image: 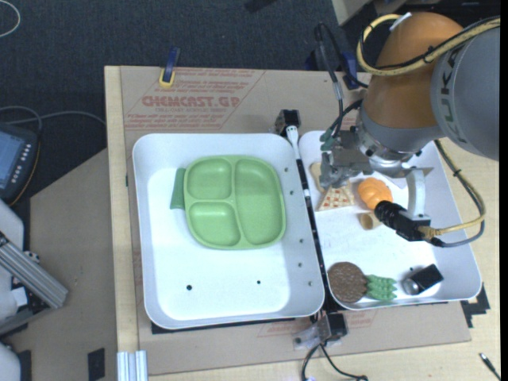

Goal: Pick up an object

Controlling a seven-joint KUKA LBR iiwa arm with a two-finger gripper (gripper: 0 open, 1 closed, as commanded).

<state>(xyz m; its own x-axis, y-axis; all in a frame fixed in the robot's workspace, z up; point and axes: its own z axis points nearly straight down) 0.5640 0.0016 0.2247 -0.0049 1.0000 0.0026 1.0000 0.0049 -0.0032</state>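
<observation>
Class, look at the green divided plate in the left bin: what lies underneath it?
A darker green flat piece sticks out from under the green divided plate at its left edge, on the left bin's white floor. How far it extends beneath is covered by the plate.

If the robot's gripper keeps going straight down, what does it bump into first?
Probably the pizza-slice toy in the right bin, lying just under the gripper. The orange toy sits beside it. Depth is hard to judge from this slanted view.
</observation>
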